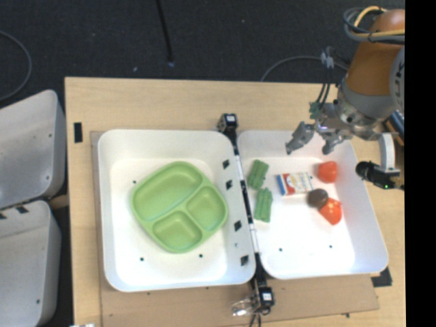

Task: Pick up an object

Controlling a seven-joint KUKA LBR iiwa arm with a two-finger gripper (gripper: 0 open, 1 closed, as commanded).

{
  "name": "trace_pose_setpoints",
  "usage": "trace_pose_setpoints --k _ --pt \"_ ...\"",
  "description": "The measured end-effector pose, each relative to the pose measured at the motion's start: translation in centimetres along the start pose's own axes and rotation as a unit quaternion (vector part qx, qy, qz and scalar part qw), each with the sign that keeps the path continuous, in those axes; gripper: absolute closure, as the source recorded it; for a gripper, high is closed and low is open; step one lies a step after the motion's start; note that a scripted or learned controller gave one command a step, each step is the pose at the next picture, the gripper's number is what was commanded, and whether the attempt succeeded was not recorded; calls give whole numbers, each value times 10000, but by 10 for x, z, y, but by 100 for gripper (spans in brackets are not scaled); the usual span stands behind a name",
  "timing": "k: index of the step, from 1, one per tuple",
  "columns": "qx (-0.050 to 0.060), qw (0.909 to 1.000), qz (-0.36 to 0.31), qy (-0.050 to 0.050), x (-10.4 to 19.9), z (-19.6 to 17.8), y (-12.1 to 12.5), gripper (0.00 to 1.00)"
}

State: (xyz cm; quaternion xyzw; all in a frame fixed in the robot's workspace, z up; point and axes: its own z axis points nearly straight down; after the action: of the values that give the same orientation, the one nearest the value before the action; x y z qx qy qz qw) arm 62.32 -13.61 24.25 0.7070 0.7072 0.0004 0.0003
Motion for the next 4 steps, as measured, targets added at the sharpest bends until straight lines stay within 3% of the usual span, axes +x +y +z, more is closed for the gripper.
trace_pose_setpoints --k 2,3,4 --pt "30 10000 13 -5 3 101 -7 0" --pt "-35 10000 27 -33 0 138 -4 0" --pt "-100 9999 52 -40 -2 122 -1 100"
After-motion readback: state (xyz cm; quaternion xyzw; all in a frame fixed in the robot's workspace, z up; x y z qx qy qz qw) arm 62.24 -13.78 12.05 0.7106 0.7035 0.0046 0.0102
